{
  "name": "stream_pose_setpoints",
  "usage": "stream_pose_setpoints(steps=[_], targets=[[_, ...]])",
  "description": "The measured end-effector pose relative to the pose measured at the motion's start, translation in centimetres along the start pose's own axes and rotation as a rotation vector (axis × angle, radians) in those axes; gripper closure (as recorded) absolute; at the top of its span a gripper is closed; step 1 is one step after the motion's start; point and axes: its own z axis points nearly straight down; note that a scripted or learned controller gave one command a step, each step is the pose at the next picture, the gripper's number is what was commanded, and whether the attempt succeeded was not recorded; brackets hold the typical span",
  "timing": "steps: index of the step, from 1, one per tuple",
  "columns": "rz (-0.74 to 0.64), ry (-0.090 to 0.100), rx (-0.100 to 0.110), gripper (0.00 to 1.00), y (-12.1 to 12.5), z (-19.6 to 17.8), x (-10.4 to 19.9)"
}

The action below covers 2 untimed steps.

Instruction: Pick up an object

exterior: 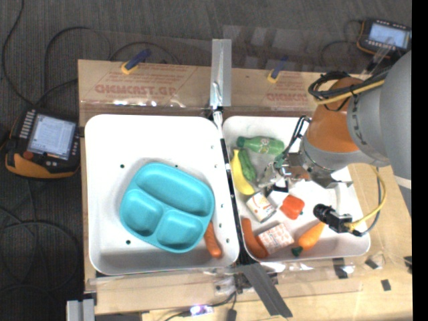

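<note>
Grey gripper (275, 172) hangs low in the right bin (348, 246), just above a small white box (261, 206) beside the banana (239, 176); its grasp is seemingly unreadable.

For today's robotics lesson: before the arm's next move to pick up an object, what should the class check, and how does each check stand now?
1. Gripper is above the right bin: ok.
2. Objects within reach, such as the banana and green vegetable: ok.
3. One target stands apart from its neighbours: not ok, items crowd together.
4. An object is already held: cannot tell.
5. Blue tray lies out of the path, in the left bin: ok.
</note>
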Motion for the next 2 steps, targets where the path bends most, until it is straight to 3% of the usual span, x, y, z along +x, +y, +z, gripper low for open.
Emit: stream_pose_setpoints(steps=[1, 2], targets=[[-0.166, 0.001, 0.013, 1.0, -2.25, -5.98, -5.09], [-0.167, 0.003, 0.014, 1.0, -2.24, -6.78, -4.99]])
